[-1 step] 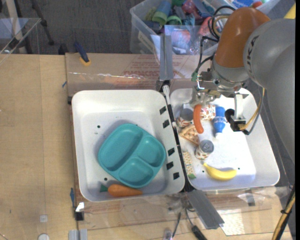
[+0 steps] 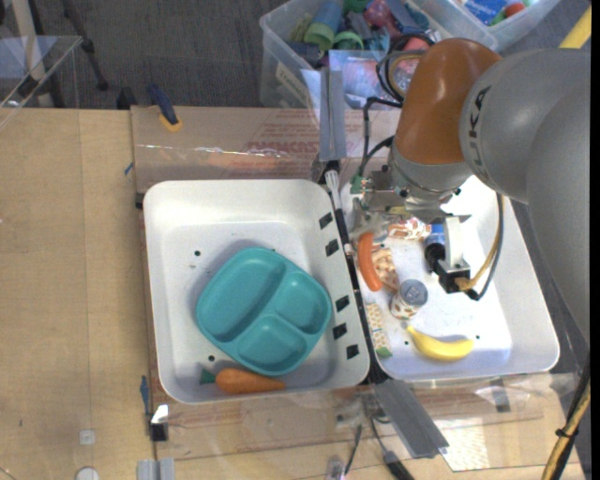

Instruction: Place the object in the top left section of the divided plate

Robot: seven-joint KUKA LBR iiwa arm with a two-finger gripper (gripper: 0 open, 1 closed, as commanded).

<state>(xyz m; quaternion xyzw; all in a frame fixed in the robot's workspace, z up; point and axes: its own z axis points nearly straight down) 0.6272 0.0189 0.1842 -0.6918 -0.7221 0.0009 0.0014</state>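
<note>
Divided plate (image 2: 262,309): teal, rounded-square, 3 sections, lies flat in left bin (image 2: 187,216), turned at an angle to the bin walls. Sections look bare. Orange carrot (image 2: 248,381) w/ green end lies in the same bin, just beside plate's near edge, apart from the sections.

Right bin (image 2: 525,328) holds several items: a second orange carrot-like piece (image 2: 369,262) along the bin's left wall, a small grey round-topped item (image 2: 409,295) near it, a yellow banana (image 2: 439,346) toward the near side. A patterned flat piece (image 2: 378,328) lies by the wall; too small to ID.

Arm wrist, orange band (image 2: 445,84), is over right bin's far-left part. End effector (image 2: 380,225) is low, near the orange piece; state cannot be told, as wrist body and cabling hide it. Which item counts as the task object: unclear from this view.

Clear tub of mixed toys (image 2: 375,28) on table (image 2: 66,281) behind the bins.
</note>
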